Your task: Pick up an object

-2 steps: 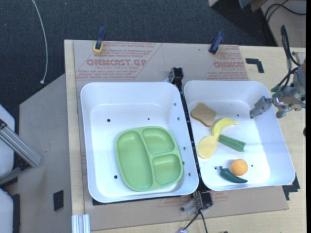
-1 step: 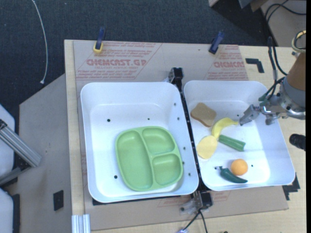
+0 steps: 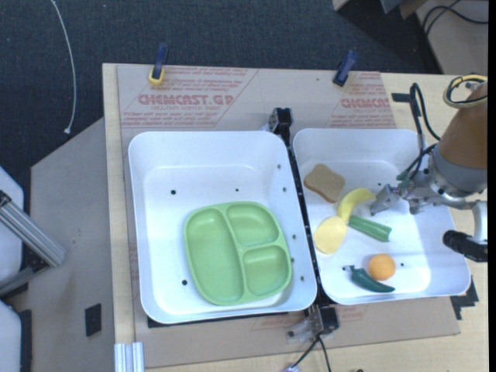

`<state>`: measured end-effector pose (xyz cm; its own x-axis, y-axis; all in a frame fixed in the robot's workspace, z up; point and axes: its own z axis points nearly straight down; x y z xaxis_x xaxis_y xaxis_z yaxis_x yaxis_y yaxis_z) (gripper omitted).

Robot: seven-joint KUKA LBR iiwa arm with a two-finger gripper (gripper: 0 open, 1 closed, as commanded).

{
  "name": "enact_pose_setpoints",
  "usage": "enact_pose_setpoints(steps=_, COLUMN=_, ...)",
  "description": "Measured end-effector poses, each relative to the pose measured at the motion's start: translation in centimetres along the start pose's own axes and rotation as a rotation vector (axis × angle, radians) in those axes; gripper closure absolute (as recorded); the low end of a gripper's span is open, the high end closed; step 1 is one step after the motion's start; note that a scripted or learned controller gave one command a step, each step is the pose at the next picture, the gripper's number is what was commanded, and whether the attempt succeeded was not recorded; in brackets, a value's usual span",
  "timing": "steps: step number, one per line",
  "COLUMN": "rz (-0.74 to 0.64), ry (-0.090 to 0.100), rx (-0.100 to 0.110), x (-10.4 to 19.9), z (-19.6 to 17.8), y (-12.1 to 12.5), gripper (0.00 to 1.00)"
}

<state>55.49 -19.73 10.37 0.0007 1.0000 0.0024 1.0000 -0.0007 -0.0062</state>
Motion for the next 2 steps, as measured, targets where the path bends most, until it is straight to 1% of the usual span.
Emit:
enact_pose_setpoints(steps=1, rz=0.000, ry=-0.001, rx=-0.002, x=0.0, z=2.0, y=0.0, gripper=0.00)
enact_pose_setpoints(steps=2, rz=0.000, ry=-0.002, rx=-0.005, x=0.0, z=0.9, y=0.0, gripper=1.00)
